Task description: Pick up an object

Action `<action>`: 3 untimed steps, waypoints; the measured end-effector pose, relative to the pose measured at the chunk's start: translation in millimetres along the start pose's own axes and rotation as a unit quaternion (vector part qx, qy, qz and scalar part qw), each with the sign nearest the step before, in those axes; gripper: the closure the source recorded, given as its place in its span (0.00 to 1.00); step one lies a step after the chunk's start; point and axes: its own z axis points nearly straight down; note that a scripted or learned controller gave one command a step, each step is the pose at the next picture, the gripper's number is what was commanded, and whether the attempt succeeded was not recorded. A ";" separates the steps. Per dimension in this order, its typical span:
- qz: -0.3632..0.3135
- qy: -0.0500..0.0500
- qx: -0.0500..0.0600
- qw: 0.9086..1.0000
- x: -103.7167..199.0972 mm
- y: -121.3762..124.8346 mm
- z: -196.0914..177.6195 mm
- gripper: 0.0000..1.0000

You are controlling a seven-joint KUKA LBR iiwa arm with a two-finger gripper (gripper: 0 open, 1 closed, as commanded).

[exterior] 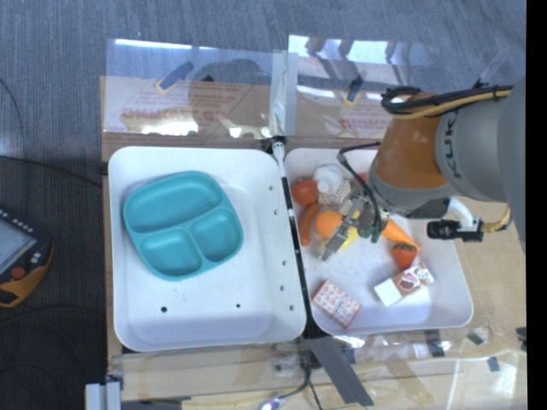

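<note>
My gripper (pixel 342 233) is low in the right bin (pixel 444 314), tilted toward the bin's left side. It hangs right beside an orange ball (pixel 325 222), touching or nearly touching it. A red tomato-like piece (pixel 302 192) and a white rounded object (pixel 328 177) lie just behind the ball. An orange carrot (pixel 396 231) and a red strawberry (pixel 404 253) lie to the gripper's right. Nearer the front are a small white and red carton (pixel 407 282) and a patterned pink box (pixel 335 303).
The left bin (pixel 205 314) holds a teal divided plate (pixel 181 223). A raised divider (pixel 291 229) separates the two bins. The grey arm with its orange band (pixel 410 156) covers the right bin's back right part. Bare floor shows in the right bin's front middle.
</note>
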 end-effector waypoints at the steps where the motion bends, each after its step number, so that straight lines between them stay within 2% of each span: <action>1: 0.000 -0.002 0.000 1.000 -1.3 0.4 -11.3 1.00; 2: 0.172 0.006 0.007 0.985 -27.6 17.8 -28.3 1.00; 3: 0.387 0.002 0.005 0.922 -27.7 13.6 0.2 1.00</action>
